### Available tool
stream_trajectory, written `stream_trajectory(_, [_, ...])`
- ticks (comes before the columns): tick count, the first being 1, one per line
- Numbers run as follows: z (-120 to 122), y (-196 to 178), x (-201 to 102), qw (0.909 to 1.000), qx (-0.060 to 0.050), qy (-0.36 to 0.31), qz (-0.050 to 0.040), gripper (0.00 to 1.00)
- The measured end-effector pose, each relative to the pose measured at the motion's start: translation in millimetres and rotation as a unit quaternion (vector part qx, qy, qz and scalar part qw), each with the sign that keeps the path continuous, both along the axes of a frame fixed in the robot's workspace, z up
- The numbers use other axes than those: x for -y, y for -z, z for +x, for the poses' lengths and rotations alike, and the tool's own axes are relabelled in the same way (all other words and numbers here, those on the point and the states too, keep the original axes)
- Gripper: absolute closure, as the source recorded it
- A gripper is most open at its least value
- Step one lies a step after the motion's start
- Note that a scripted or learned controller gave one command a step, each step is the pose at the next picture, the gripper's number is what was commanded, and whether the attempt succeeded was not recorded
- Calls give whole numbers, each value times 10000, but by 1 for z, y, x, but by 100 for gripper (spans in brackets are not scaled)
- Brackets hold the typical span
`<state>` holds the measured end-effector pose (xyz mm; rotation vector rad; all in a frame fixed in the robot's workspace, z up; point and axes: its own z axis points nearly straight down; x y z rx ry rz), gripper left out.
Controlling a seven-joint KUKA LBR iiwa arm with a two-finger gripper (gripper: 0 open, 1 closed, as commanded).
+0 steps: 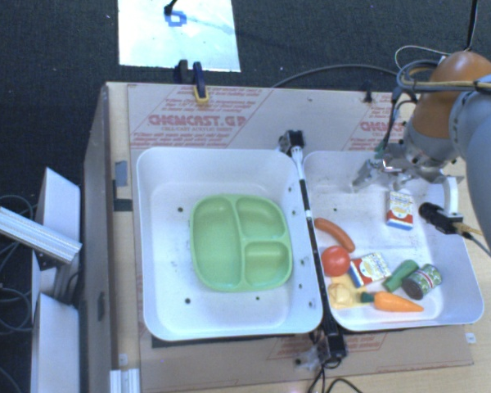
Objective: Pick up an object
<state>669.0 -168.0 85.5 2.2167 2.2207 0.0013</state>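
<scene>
The end effector [386, 170] hangs over the right bin [466, 301], fingers spread, holding nothing. The carton [400, 208] stands just below it, other toys farther off (tightly bunched). A descent slightly off could tip the carton over.

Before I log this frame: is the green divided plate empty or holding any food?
Empty. The green divided plate in the left bin shows bare compartments; the toy foods, like the tomato, lie in the right bin.
</scene>
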Motion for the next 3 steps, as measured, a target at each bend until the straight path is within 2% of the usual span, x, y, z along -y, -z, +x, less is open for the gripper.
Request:
stream_trajectory(1, [0, 1, -59, 10000, -2, -17, 13, 0])
stream_trajectory(2, [1, -11, -58, 10000, 10, -28, 1, 100])
stream_trajectory(3, [1, -11, -58, 10000, 8, -32, 1, 0])
